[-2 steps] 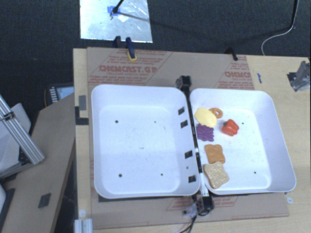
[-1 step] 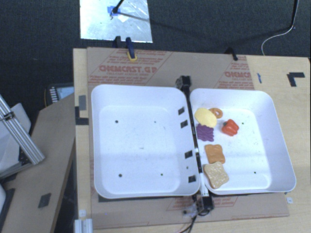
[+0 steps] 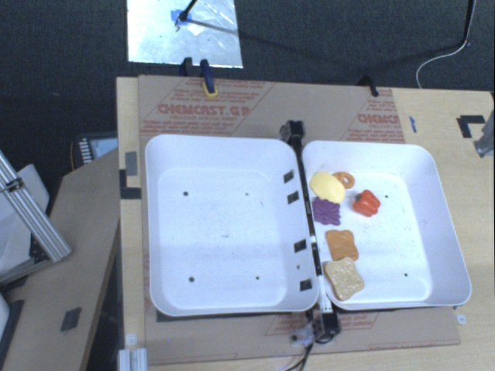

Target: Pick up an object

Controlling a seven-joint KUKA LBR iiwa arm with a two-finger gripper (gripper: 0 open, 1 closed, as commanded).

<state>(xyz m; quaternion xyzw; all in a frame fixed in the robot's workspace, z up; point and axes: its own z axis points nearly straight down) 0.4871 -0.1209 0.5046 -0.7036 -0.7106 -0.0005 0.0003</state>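
The right bin holds several small toy foods along its left side. A yellow lemon-like piece lies beside a small orange ring. Just below them is a purple grape cluster, with a red pepper to its right. Nearer the front lie an orange-brown slab and a tan bread slice. A grey tip of the arm's end pokes in at the right edge, outside the bin and well away from all the objects.
The left bin sits beside the right one, joined by a black-clipped divider. A shiny metal sheet lies behind the bench. A metal frame stands at the left.
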